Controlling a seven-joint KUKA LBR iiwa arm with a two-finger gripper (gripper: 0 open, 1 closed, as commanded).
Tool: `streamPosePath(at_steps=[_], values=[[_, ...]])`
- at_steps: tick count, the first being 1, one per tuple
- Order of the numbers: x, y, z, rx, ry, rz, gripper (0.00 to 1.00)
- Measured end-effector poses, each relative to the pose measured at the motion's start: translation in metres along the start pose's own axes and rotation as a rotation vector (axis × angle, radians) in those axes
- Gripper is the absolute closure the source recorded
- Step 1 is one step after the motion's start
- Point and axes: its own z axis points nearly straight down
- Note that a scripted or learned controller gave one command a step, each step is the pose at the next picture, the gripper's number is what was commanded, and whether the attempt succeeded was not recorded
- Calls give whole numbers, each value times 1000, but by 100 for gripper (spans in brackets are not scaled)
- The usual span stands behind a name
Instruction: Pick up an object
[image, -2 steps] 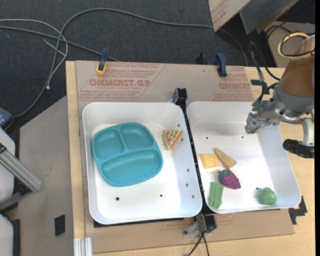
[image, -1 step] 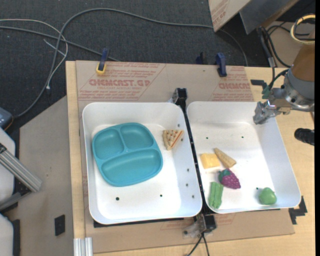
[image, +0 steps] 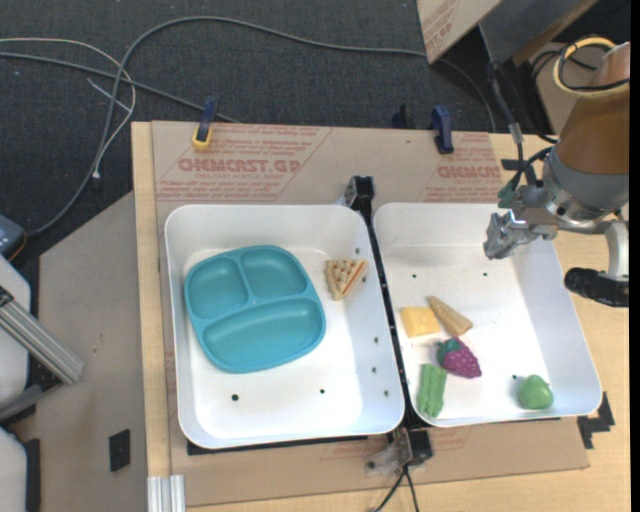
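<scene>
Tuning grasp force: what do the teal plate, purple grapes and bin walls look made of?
Teal plate: likely hard plastic, matte, with moulded compartments. Purple grapes: probably toy plastic or rubber; uniform colour, lumpy moulded shape. Left bin: looks like thin white plastic, smooth, slightly glossy, rounded corners.

Blue clamps (image: 208, 118), loose floor cables (image: 120, 75)

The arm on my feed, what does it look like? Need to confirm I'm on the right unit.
It is a grey arm with a broad orange-tan band above the wrist. Below sits a silvery metal wrist block, ending in a small dark grey gripper. Dark cables run beside the wrist, and a black part juts out beside it.
</scene>
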Motion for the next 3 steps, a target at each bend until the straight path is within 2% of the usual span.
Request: streamPosePath(at_steps=[3], values=[[180, -49, -1, 2, 2, -3, 100]])
